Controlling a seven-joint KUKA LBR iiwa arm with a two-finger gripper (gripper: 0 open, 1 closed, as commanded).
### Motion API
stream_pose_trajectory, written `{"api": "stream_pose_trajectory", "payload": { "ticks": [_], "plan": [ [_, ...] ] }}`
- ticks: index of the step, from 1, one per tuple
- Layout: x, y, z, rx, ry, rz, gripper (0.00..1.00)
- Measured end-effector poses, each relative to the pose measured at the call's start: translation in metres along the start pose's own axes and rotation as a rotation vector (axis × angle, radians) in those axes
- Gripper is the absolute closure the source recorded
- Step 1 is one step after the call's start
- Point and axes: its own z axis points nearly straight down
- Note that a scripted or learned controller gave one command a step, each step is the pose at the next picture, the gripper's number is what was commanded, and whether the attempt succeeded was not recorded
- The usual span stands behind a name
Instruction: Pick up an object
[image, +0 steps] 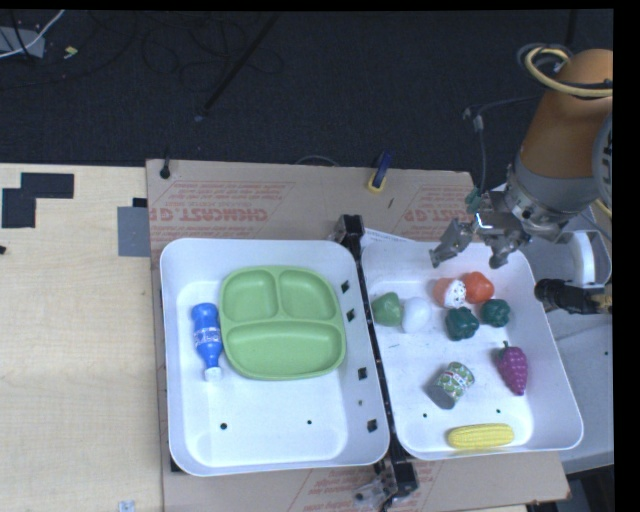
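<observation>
Desk (70, 340): pale wood-grain top with dark rectangular marks near its far left. A brown cardboard sheet (300, 200) with printed lettering lies flat on the desk's right half. Two shallow white bins sit on the cardboard, side by side and touching at a black joint: left bin (190, 430), right bin (560, 425) towards the desk's right edge.
</observation>
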Motion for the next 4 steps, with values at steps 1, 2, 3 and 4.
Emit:
{"api": "stream_pose_trajectory", "payload": {
  "ticks": [1, 2, 3, 4],
  "plan": [
    [0.0, 0.002, -0.007, -0.012, -0.001, -0.001, 0.0],
    [0.006, 0.003, 0.056, -0.008, -0.001, -0.002, 0.0],
    [0.009, 0.007, 0.119, -0.009, -0.001, -0.001, 0.0],
    [0.007, 0.008, 0.147, -0.016, -0.002, 0.006, 0.0]
  ]
}}
